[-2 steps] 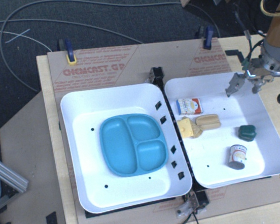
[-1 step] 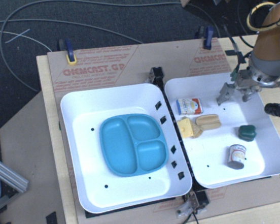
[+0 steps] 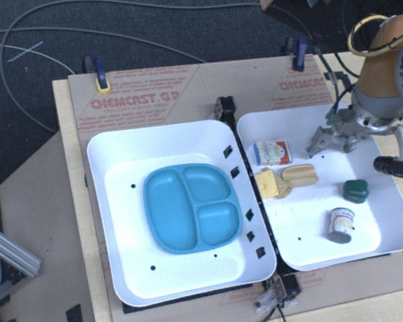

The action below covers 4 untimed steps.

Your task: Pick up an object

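In the right bin (image 3: 388, 239) lie a small white and red carton (image 3: 272, 153), a yellow wedge (image 3: 266, 185), a tan bun-shaped piece (image 3: 300, 174), a dark green lump (image 3: 355, 190) and a small can (image 3: 341, 223) on its side. My gripper (image 3: 334, 144) hangs over the bin's far right part, to the right of the carton and above the bun piece. Its fingers are open, with only the white bin floor between them. The green lump lies nearer the camera than the gripper.
The left bin (image 3: 114, 168) holds a blue divided plate (image 3: 191, 207). A black clip strip (image 3: 243, 188) joins the two bins. The grey arm with its orange band (image 3: 386, 51) comes in from the right, and cables run along the bench's far right.
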### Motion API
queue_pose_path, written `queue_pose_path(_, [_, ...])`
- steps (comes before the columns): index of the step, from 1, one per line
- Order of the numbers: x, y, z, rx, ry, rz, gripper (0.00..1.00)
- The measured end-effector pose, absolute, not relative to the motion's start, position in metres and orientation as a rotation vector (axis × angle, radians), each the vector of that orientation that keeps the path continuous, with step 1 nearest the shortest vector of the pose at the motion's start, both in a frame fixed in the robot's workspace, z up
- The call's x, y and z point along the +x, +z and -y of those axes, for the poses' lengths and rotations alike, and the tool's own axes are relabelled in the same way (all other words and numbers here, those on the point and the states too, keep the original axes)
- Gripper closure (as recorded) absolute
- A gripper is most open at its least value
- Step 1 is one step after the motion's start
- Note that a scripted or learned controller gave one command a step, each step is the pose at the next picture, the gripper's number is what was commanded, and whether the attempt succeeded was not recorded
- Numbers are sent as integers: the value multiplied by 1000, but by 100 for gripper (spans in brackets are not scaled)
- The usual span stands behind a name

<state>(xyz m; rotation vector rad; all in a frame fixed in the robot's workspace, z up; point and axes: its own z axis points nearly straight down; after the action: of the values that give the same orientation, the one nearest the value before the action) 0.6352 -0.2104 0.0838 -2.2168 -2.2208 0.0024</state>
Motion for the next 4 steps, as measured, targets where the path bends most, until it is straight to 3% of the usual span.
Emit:
queue_pose_path(1, [637,98,210,-2219,-1,2225,100])
queue_pose_path(3, [636,209,209,-2224,-4,2227,100])
queue_pose_path(4, [617,213,149,-2214,0,2223,100])
